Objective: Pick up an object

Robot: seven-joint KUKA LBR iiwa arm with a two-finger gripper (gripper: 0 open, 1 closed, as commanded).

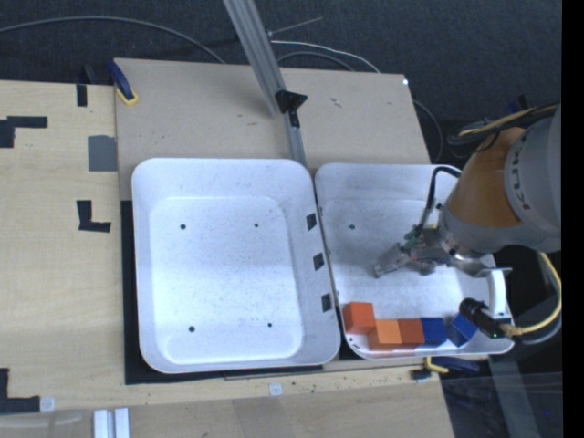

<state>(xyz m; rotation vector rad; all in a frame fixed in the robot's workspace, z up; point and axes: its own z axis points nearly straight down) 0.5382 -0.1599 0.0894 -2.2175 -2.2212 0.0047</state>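
The tool [388, 265] sits low over the right bin [365, 199] floor with its finger state indeterminate, well apart from the orange blocks [383, 327] and blue block [447, 329] along that bin's near wall.

Two white bins [224, 176], two orange blocks [359, 316], two blue blocks [434, 330], one arm [497, 190].
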